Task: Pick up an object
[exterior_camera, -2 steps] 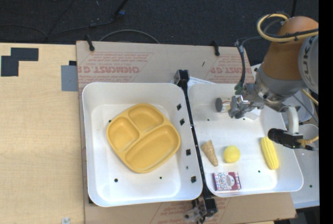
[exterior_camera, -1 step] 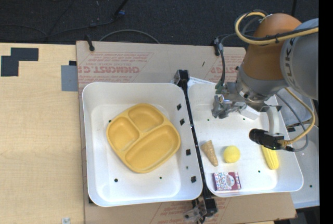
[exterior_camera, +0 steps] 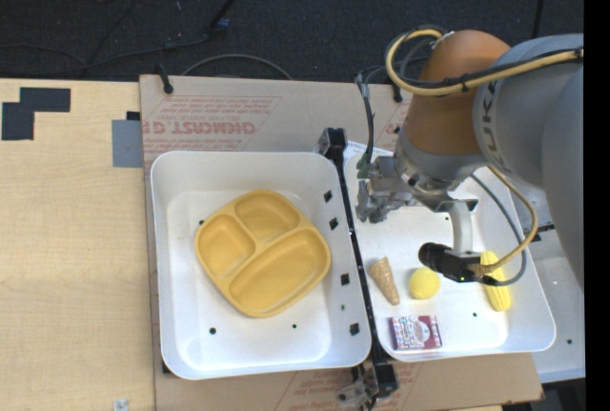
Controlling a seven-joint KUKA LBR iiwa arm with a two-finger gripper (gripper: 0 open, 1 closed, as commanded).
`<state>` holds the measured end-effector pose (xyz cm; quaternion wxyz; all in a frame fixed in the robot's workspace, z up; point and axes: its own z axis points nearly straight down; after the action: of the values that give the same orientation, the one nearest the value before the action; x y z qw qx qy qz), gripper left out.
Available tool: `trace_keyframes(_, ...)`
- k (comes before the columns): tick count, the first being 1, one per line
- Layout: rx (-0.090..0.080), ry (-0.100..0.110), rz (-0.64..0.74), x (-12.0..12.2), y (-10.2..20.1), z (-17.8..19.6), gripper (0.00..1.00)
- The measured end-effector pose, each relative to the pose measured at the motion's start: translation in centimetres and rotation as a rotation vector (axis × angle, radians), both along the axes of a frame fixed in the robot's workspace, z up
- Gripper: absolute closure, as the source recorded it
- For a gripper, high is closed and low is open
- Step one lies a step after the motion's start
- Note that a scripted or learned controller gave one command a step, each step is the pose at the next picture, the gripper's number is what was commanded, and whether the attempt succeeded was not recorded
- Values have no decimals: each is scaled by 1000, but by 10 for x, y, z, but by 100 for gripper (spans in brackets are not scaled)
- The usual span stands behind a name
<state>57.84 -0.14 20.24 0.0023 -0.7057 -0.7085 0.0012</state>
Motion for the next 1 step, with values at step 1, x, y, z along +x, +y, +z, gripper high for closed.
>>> trace_keyframes(1,-1,-1,-1,-1,45,-2,100)
